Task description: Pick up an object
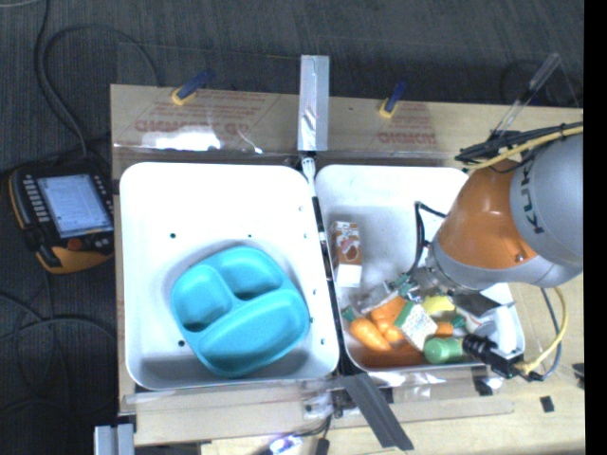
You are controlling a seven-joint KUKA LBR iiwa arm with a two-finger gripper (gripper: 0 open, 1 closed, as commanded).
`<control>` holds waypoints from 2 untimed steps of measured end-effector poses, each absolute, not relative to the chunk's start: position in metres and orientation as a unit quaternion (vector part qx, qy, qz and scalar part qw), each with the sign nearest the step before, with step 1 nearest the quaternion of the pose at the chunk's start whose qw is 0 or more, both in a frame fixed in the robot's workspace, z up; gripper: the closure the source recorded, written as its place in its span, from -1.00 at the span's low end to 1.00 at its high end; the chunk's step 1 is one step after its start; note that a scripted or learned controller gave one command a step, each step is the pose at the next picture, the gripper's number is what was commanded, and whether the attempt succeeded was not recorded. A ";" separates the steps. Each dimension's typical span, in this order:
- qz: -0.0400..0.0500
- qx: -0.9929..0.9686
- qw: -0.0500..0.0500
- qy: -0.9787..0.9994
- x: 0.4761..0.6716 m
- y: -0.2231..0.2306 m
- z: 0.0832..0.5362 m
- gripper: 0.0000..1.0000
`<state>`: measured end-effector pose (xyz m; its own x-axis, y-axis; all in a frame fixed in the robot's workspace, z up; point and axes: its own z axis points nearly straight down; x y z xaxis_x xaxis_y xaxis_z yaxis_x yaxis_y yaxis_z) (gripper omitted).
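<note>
The right bin [379,197] holds a heap of small objects at its near end: orange carrot-like pieces [377,334], a green piece [440,350], a yellow piece [437,304] and a white packet [416,323]. A small brown-and-white carton [347,243] lies apart near the bin's left wall. The arm's orange band [484,235] hangs over the heap, and the gripper [422,292] reaches down into it, its tips lost among the objects. In the left bin [152,207] lies a blue divided plate [240,307].
A teach pendant [62,211] lies on the floor to the left. Clamps and a metal bar [313,102] stand behind the bins. Cables [531,358] trail at the right bin's near right corner.
</note>
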<state>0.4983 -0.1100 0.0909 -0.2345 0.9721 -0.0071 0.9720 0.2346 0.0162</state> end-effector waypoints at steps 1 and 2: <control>0.006 0.618 0.008 0.786 0.500 -0.109 0.101 1.00; 0.000 0.595 -0.001 0.804 0.510 -0.066 0.183 1.00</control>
<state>0.5102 -0.0658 0.1830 -0.2917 0.9565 0.0009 0.9565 0.2917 -0.0012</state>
